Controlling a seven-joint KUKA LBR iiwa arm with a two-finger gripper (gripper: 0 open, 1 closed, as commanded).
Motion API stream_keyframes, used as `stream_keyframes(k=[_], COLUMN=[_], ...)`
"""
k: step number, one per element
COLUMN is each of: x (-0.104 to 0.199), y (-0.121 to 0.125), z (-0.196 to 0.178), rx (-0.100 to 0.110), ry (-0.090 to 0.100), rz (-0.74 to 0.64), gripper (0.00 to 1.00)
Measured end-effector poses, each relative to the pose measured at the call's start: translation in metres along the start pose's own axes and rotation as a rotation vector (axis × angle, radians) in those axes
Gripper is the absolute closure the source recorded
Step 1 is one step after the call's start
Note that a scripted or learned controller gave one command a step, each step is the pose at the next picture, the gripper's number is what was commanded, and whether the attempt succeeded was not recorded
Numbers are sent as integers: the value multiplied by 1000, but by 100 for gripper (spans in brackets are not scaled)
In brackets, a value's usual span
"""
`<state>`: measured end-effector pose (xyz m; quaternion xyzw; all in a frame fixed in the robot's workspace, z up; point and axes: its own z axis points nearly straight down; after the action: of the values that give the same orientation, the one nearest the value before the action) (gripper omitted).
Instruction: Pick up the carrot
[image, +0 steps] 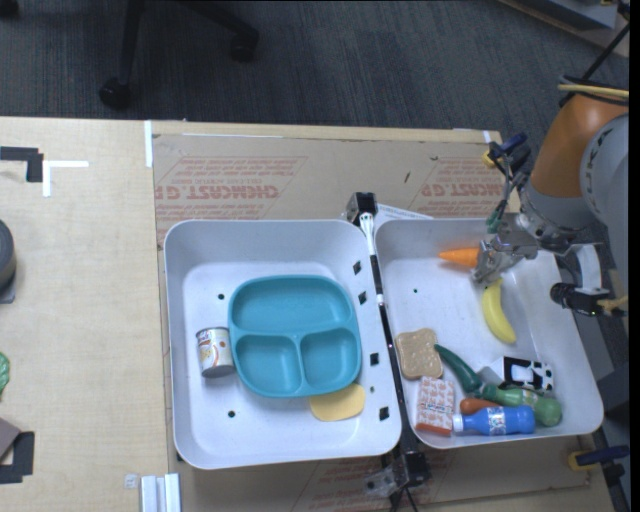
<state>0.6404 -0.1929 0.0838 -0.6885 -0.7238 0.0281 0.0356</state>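
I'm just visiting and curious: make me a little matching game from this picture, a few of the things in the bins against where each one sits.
Things:
1. carrot
2. small can
3. slice of toast
4. blue bottle

Places:
A. left bin, left of the teal tray
B. right bin, along the near edge
C. right bin, far end, at the gripper
D. right bin, beside the divider between the bins

Pairs: 1-C, 2-A, 3-D, 4-B
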Motion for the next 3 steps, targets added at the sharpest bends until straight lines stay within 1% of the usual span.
stream_keyframes(k=[1,2,3], x=[8,3,4], y=[3,0,2], z=[-1,-7,-9], rx=[-7,-1,-11], ry=[17,0,-1], rz=[3,-3,-3], gripper=[0,100,0])
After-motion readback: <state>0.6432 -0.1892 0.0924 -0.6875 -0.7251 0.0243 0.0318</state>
